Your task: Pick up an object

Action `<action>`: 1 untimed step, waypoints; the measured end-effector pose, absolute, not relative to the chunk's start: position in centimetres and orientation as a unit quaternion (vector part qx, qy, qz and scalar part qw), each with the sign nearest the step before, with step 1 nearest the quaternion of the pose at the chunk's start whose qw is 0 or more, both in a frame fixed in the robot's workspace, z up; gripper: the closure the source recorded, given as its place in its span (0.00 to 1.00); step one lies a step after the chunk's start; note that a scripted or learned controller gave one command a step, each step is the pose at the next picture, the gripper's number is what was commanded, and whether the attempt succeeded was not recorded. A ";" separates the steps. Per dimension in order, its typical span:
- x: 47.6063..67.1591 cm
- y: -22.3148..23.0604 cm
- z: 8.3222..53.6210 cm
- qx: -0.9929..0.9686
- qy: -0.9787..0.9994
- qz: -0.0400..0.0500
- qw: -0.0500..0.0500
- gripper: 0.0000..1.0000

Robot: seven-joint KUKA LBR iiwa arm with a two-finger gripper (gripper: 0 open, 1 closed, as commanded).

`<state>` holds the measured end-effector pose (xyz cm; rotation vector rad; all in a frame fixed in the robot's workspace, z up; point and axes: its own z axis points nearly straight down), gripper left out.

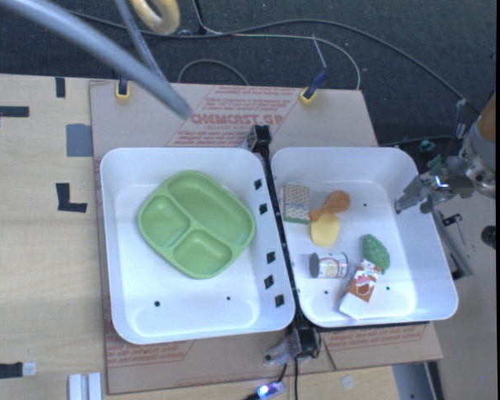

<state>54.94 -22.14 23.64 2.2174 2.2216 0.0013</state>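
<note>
Gripper [423, 192] parked at right bin's [400, 163] right rim, jaws spread, grasping nothing. Best bet: drop straight onto green toy [376, 252], lower right, clear of carton [361, 290].

A single fixed camera looks down at a slant on the two white bins [277, 323], set far enough back to take in both (plus the cardboard sheet [233, 115] beneath them). The arm [483, 152] enters beside the bins' right edge.

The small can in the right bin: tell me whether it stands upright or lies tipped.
Tipped. The small can lies on its side on the right bin floor, its round end facing left.
</note>
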 end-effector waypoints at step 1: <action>55.1 -22.1 28.7 0.706 0.708 0.001 0.002 1.00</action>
